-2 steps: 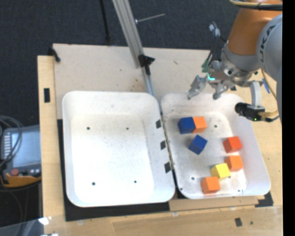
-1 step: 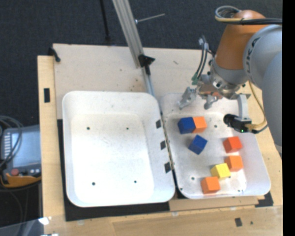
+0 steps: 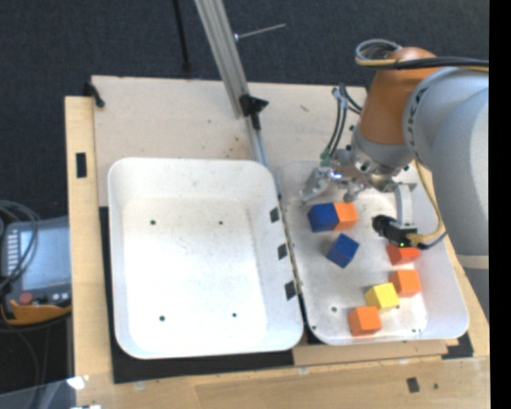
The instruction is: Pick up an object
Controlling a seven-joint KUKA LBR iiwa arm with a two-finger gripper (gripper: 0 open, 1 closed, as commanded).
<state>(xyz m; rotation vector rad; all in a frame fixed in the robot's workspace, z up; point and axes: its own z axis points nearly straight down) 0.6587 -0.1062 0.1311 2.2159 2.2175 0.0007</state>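
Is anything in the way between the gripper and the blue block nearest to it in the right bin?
Nothing visible: the gripper hangs just above the blue block, which touches an orange block on its right.

Even, bright overhead light; the white bins [image 3: 196,177] glare slightly, shadows are soft and short, and detail is mildly blurred throughout.

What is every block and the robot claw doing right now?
Claw: low over the right bin, above the upper blue block.
Upper blue block: flat, touching an orange block.
Lower blue block: alone, turned cornerwise.
Yellow block: beside another orange block.
Front orange block: resting alone.
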